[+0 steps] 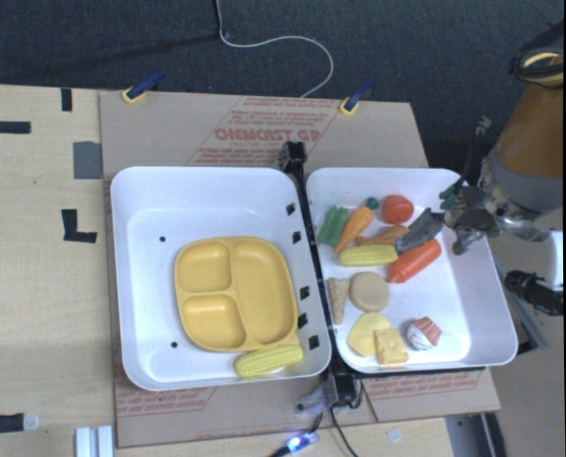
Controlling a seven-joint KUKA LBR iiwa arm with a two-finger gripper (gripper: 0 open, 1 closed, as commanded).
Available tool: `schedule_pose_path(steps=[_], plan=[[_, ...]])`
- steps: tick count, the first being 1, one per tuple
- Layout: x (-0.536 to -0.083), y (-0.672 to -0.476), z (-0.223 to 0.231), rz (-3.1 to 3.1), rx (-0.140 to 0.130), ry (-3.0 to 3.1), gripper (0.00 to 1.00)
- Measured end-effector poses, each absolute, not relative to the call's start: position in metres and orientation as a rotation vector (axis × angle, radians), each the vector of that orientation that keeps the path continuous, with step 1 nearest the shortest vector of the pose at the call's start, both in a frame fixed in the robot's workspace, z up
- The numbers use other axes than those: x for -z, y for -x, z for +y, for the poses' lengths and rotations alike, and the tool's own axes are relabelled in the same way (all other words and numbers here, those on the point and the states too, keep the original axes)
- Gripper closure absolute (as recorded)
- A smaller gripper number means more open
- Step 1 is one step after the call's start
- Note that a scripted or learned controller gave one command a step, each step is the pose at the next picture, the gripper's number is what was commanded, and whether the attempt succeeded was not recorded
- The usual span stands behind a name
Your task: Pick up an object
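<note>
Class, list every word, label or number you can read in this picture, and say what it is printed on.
"CHEMCAST GP", read upside down and partly blurred: red print on the brown cardboard sheet under the bins.
Smaller red lines beneath it and along the sheet's near edge: too blurred to read.

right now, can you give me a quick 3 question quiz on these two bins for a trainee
1. True or false: the yellow compartment plate lies in the right white bin.
2. What lies just below the plate in the left white bin? A) yellow corn cob B) red tomato C) orange carrot
3. Fill in: the gripper is over the ___ bin.

Key: 1 false; 2 A; 3 right.
</note>
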State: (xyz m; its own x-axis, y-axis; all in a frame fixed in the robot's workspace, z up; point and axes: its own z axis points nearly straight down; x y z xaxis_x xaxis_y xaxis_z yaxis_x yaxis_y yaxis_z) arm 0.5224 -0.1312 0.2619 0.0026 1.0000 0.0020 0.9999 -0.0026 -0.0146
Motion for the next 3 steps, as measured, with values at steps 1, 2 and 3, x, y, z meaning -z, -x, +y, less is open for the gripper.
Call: schedule_pose_path(steps=[1, 2, 3], plan=[[-0.269, -0.525, -0.131, -2.222, -0.002, 2.219, 0.00], [-0.204, -0.521, -0.129, -2.218, -0.007, 2.216, 0.00], [-0.142, -0.514, -0.133, -2.216, -0.008, 2.217, 0.00]])
